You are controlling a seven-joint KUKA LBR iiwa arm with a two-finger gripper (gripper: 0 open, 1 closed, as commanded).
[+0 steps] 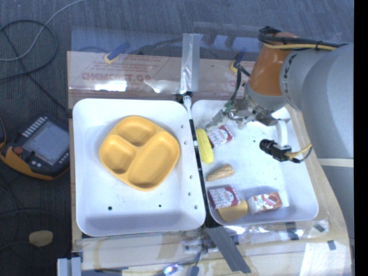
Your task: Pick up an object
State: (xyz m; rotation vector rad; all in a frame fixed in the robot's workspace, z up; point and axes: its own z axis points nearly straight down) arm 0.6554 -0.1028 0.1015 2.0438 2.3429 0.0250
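Two shallow white bins sit side by side on the bench, their inner rims meeting along a central divider. The left bin (86, 211) carries a single yellow three-compartment plate (140, 152), lying roughly in the middle and leaving bare floor along the near edge and in all four corners. The right bin (305, 203) is busier: a corn cob (204, 145) lies lengthwise just beside the inner rim, a red-and-white packet (221, 135) sits next to it toward the far edge, a small bread roll (220, 172) lies near the centre of the floor, and along the near edge a second red packet (223, 196), a tan bun-like piece (233, 212) and another red-and-white packet (267, 200) crowd together, the bun touching or overlapping both. The grey arm with its orange band (269, 71) comes in over the far right corner of the right bin, and the gripper (238, 117) hangs low near the far edge, just beside the far packet; whether it is released or clenched cannot be told, and nothing is seen between its tips. A black fitting with a yellow cable (277, 149) hangs over the right side of that bin. The most open floor in the right bin lies between the roll and the outer rim. On the floor beyond the bench's left edge rests a handheld pendant (39, 148).
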